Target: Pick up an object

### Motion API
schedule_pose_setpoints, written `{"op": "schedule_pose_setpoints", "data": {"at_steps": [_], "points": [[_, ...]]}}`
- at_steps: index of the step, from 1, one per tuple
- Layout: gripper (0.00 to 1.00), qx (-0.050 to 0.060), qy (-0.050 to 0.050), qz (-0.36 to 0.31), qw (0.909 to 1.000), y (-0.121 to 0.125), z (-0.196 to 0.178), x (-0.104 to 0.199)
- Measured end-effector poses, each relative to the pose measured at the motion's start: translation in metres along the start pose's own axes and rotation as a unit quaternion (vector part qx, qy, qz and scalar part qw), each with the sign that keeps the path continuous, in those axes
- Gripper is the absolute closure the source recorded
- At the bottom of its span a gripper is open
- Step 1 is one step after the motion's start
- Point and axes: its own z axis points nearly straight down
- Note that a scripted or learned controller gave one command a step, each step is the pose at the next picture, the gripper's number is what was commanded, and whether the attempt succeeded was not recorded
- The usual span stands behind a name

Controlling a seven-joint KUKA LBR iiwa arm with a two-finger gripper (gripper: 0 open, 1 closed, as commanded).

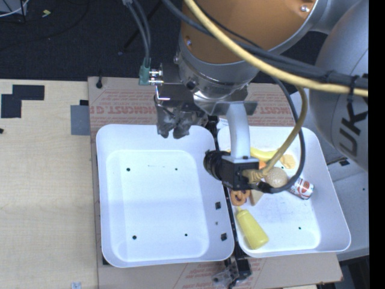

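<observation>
Orange-banded arm (252, 17) looms at top, w/ claw (173, 127) over far rim of left bin (103, 191); can't tell if claw is spread or pressed together. Objs sit in right bin (304, 224): yellow cylinder (251, 229) near-left corner, red-white can (302, 189) toward right wall, beige ball (277, 176) mid, orange ring (239, 197) by left wall, yellow banana-like piece (263, 154) farther back.
</observation>
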Motion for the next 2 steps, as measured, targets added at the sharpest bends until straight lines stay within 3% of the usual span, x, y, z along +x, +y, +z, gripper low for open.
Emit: {"op": "schedule_pose_setpoints", "data": {"at_steps": [1,2], "points": [[0.00,0.005,-0.003,-0.002,1.0000,-0.001,0.006,0.001],[0.00,0.013,-0.007,0.001,0.9999,-0.011,0.212,-0.001]]}}
